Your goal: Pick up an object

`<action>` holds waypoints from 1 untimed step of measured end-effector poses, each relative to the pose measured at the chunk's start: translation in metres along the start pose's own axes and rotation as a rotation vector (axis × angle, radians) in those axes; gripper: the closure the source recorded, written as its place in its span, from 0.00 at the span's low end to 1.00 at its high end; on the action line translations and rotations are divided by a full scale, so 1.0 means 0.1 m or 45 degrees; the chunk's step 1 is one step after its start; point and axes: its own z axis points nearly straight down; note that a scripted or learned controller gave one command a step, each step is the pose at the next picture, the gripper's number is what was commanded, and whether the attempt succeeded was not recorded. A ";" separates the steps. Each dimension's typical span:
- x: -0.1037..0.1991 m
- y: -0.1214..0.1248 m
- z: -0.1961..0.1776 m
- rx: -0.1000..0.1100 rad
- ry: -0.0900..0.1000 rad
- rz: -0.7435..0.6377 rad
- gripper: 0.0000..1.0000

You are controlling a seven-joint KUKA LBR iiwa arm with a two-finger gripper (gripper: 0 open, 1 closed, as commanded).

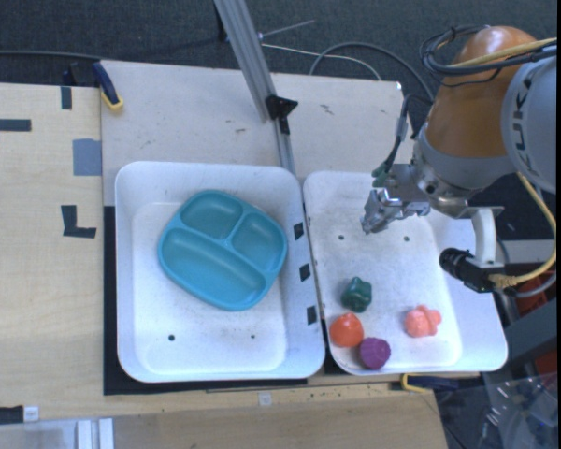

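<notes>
Four small objects, among them a green piece [357,293], lie near the right bin's [407,251] front edge; we judge the gripper [378,217] poised above, empty, its opening unreadable.

On the desk [187,124] sit two shallow white plastic bins side by side: the left bin [131,251] carries a light blue plastic plate with three compartments [222,249], lying flat near its middle. In the right bin [477,344], toward its near edge, lie a dark green lumpy toy [357,294], an orange-red round toy [346,329], a purple round toy [374,352] and a salmon-pink knobbly toy [422,322], the orange-red and purple ones just beside each other. The grey arm's tool [378,215] hangs over the far half of the right bin, apart from all four toys.
</notes>
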 end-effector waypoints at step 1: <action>0.56 0.08 0.14 0.002 0.000 -0.002 1.00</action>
